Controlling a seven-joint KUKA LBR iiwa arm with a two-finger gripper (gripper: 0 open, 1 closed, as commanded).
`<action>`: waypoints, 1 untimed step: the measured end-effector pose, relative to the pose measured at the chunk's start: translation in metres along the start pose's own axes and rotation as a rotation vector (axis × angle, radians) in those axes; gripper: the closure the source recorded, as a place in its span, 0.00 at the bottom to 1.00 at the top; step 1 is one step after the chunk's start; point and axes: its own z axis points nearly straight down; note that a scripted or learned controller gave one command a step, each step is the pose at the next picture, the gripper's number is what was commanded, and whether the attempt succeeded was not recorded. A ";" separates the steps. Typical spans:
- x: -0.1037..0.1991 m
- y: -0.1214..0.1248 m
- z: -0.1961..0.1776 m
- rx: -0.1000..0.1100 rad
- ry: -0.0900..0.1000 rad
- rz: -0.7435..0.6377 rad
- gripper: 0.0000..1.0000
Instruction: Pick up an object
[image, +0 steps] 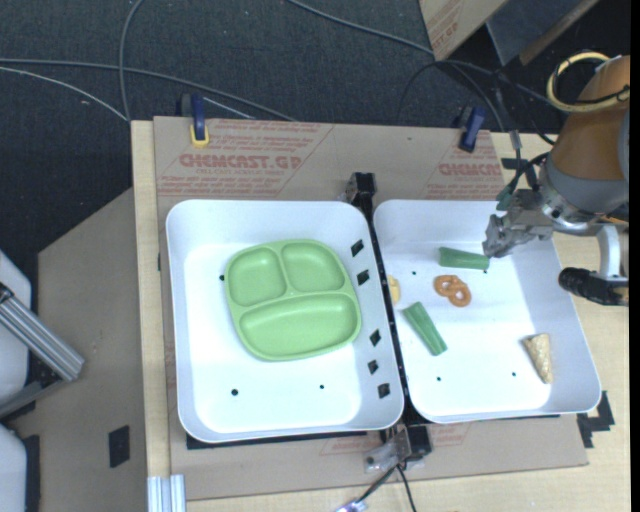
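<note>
A: Where is the gripper (497, 243)?

B: At the upper right of the frame, low over the right bin (565, 330). It sits at the right end of a small green piece (462, 259), touching it or just above it.

A: Is it holding the piece?

B: I cannot tell. The tip is small and dark, and the arm (590, 140) hangs over it, so I cannot say if it is grabbing or let go.

A: What else is in that bin?

B: An orange pretzel (453, 290) just below the green piece. A longer green stick (424, 328) lies lower, toward the middle of the frame. A tan wedge (540, 356) is at the lower right. A tiny yellow bit (394, 291) sits by the wall between the bins.

A: And the left bin (200, 330)?

B: It has a green plate (291, 299) with three parts.

A: How should it do the pick well?

B: I think the green piece is the one to take, since it is closest. The grip should go across its narrow side, near the middle and not the very end, or it may tip out. Squeeze all the way, then lift straight up and slowly. It should keep off the pretzel so it does not bump it.
</note>
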 end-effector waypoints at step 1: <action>0.000 0.002 -0.055 -0.002 -0.001 -0.001 1.00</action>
